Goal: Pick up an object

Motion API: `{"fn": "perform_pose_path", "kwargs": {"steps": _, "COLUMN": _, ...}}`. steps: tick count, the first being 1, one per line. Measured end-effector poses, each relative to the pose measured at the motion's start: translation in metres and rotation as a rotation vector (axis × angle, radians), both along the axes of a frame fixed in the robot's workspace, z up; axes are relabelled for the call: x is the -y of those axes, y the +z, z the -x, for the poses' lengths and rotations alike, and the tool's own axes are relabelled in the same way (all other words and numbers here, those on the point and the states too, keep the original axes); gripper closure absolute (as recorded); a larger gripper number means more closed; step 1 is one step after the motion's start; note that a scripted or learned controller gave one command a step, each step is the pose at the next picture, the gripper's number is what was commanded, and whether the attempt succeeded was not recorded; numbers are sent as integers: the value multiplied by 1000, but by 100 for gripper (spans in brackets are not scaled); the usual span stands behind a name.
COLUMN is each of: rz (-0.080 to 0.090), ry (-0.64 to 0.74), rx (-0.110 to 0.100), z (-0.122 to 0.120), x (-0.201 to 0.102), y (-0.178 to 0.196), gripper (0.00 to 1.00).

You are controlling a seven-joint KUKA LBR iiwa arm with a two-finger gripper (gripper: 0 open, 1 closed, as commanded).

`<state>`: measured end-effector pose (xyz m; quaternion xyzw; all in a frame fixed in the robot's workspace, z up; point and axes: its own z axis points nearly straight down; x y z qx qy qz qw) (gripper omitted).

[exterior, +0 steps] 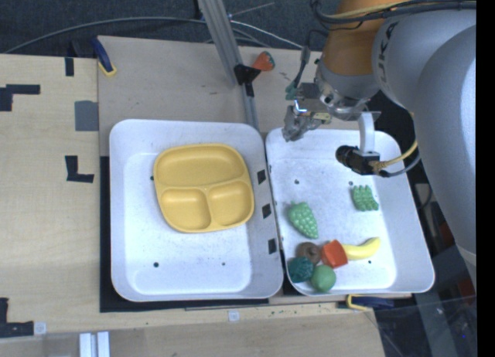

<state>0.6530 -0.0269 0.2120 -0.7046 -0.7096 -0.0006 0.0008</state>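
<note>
Yellow tray (204,187), white bins (131,193)

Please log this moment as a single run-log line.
gripper: over right bin's far-left corner, nothing seen held | toys clustered near front | yellow tray: in left bin

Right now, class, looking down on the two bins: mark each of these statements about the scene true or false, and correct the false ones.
1. The yellow divided plate lies in the left bin. True.
2. The banana lies on the yellow divided plate. False: it lies in the right bin, near the front.
3. The gripper is at the far left corner of the right bin. True.
4. The green grapes are between the gripper's fingers. False: they lie on the bin floor, apart from the gripper.
5. The orange block sits beside the banana. True.
</note>
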Motion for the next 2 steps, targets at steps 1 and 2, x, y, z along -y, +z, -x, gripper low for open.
{"fn": "perform_pose_path", "kwargs": {"steps": 1, "rz": 1, "ry": -1, "rx": -3, "z": 8, "x": -50, "y": -7, "gripper": 100}}
{"fn": "perform_pose_path", "kwargs": {"steps": 2, "rz": 1, "ry": 0, "rx": -1, "z": 7, "x": -98, "y": 3, "gripper": 100}}
